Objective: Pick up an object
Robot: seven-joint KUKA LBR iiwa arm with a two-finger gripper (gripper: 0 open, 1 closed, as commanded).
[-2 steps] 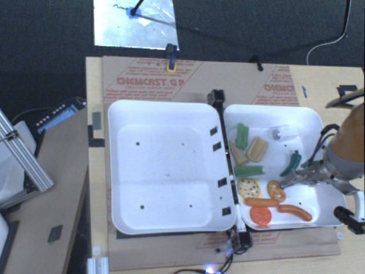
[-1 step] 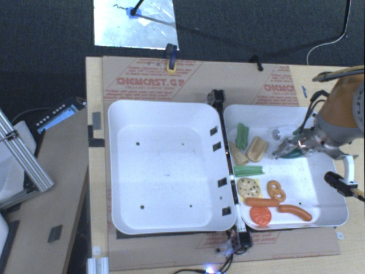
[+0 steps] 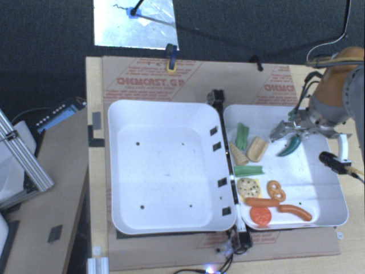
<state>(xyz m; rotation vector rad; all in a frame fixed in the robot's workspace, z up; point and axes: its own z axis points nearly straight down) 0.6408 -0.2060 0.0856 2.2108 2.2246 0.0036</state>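
Camera view: gripper [image 3: 283, 133] partly blurred

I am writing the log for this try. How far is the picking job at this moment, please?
Done: the gripper is over the right bin. In hand: a teal curved piece sits at its fingers, seemingly gripped and raised, though I cannot confirm it. Left: a clear lift away. The pretzel and sausage lie untouched.
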